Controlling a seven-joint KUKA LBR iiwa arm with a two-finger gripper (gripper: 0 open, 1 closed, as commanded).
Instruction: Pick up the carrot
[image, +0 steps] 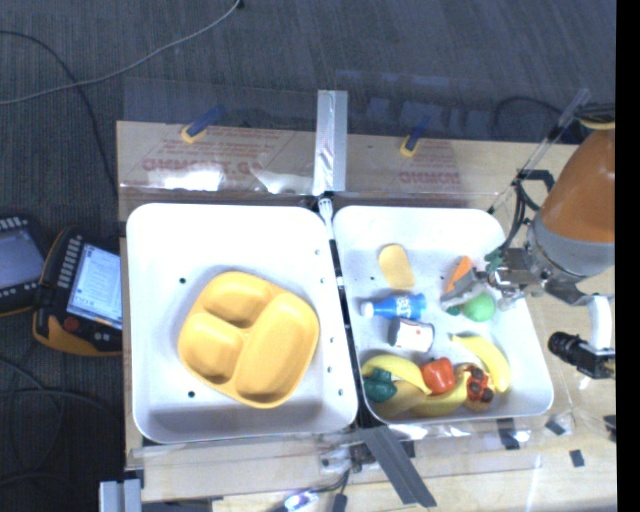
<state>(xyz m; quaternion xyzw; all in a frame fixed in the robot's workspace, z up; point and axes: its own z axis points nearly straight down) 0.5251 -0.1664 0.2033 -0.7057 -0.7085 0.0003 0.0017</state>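
Wooden worktop (240, 150) on dark carpet (60, 120), yellow tray (250, 338) in left bin (160, 240), carrot (459, 272) in right bin (520, 390) beside pincer (492, 280), grip state unclear

A broad orange band (598, 185) wraps the arm (585, 215), with a grey collar beneath it. Next to the pincer (497, 280) sits dull metal hardware. Thin black cables (521, 205) loop above that wrist hardware.
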